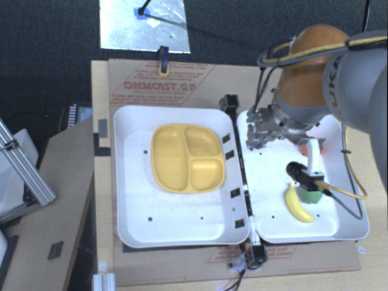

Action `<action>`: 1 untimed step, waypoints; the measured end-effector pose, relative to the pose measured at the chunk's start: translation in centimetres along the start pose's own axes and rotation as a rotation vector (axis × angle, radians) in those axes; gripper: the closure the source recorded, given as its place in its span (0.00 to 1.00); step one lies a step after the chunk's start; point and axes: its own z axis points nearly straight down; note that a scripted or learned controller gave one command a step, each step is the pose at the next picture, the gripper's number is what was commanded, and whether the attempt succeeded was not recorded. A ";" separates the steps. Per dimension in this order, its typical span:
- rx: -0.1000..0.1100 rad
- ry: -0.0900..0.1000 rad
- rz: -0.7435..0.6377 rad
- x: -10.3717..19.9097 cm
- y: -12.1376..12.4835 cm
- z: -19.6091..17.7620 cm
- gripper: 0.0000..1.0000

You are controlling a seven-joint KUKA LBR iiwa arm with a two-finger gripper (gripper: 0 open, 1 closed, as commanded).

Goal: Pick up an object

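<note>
Gripper (257, 137): positioned over the back left corner of the right bin (270, 187), close to the seam between the two bins. It points down toward the bin floor. Whether it is open or closed cannot be told from this slant, and no object can be seen in its grasp. The white floor directly beneath it is bare.

Arm (315, 59): enters from the right, with the orange band above the wrist and the grey body crossing the bin's back right corner.

Right bin, contents: a banana (298, 207) lies on the floor near the front, well apart from the gripper, its length running from back to front with a slight curve. A small green object (313, 196) sits just beside the banana on its right, apparently touching it. Its form cannot be made out further.

Left bin (136, 180): holds a yellow divided plate (187, 158) with three compartments, lying flat near the middle and toward the back.

Seam: several black clips (236, 193) are spaced along the adjoining walls of the bins.

Surroundings: both bins rest on a cardboard sheet (176, 80) bearing red lettering. A yellow clip (163, 67) is on its back edge. Beyond it a shiny metal sheet (145, 17) lies on dark flooring.
</note>
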 end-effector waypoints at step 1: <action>-0.001 0.001 -0.001 5.8 -0.6 0.2 1.00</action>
